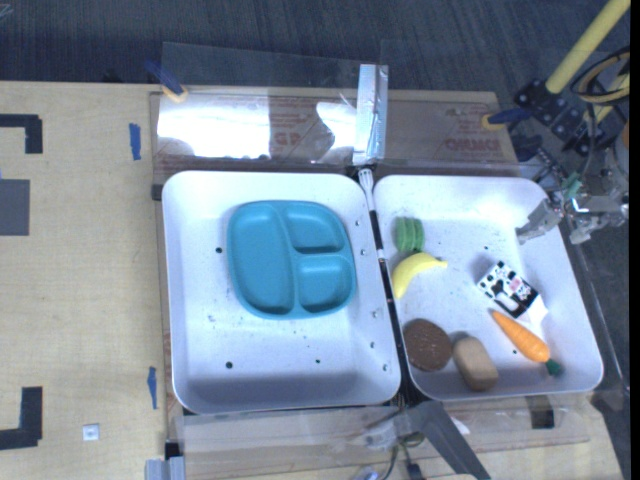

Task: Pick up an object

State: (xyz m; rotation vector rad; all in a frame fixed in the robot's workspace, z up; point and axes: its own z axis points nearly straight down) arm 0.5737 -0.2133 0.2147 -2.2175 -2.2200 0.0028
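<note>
Tool [545, 218] is hovering at the right white bin's [580, 363] upper right rim, grip state impossible to tell, so it should be dropping squarely over the black-and-white spotted toy [506, 286] lying just below before closing.

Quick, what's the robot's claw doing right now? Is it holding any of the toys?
Gripper: at the right bin's upper right edge, holding no toy that can be seen; open or shut cannot be told.

One fixed camera looks down at a slant on both bins; left bin [190, 298], right bin [575, 298]
</note>
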